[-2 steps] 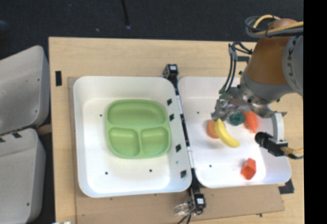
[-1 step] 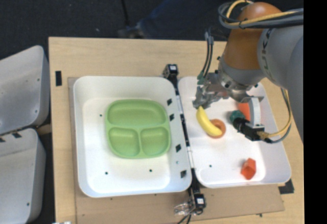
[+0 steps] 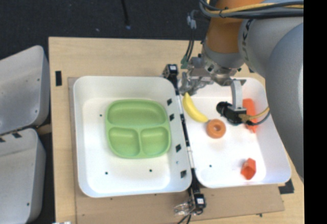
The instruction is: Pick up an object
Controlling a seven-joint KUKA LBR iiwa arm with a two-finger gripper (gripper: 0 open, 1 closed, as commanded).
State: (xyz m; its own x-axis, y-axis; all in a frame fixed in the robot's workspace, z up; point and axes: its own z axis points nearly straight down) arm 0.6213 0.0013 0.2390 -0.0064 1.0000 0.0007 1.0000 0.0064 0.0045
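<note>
You're still at the approach step: gripper [image 3: 196,84] hangs right over the banana [image 3: 193,109]'s top end, can't tell its state, so next it needs lowering onto the banana.

Banana [image 3: 193,108] top under gripper [image 3: 196,82]

We find no text, label, brand, number or sign that we can read on anything here.
</note>
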